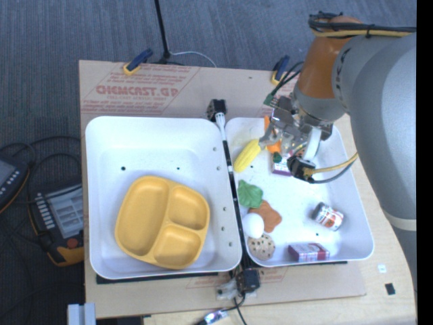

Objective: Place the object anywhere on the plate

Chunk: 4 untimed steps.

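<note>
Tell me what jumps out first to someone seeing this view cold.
The yellow divided plate sits alone in the left bin. The grey-and-orange arm's gripper hangs over the right bin's far end by a corn cob, with more small items crowding the near end.

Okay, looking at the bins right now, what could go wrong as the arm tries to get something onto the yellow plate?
1. The hand sits low among crowded items: the yellow corn cob and a small purple box lie close by, so it may knock or pinch the wrong one.
2. The yellow three-compartment plastic plate is in the other white bin, across the raised divider; a low carry could catch on it.
</note>
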Each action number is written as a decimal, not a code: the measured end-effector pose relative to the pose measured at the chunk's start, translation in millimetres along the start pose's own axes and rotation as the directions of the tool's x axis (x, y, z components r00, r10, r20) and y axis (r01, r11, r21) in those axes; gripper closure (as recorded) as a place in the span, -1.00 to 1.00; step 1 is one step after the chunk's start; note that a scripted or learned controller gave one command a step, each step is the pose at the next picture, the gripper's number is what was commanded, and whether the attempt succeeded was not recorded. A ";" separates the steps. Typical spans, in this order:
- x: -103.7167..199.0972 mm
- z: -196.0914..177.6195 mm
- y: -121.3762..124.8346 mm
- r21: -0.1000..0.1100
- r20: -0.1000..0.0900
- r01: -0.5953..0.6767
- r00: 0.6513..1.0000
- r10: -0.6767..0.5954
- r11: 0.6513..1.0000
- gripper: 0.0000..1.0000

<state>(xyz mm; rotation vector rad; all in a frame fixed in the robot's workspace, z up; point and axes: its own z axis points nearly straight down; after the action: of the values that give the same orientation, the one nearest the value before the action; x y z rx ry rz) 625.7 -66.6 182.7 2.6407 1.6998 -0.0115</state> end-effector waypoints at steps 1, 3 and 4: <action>0.0 -0.2 0.1 0.000 0.000 0.000 1.000 0.000 1.000 -1.00; 99.7 -60.5 -6.4 -0.002 -0.008 -0.169 0.986 0.169 0.986 1.00; 143.9 -49.9 -53.6 0.005 -0.001 -0.381 0.924 0.381 0.924 1.00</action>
<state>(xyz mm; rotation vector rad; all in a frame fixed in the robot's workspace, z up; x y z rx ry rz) 636.8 86.9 231.8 2.9240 1.1552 -0.0123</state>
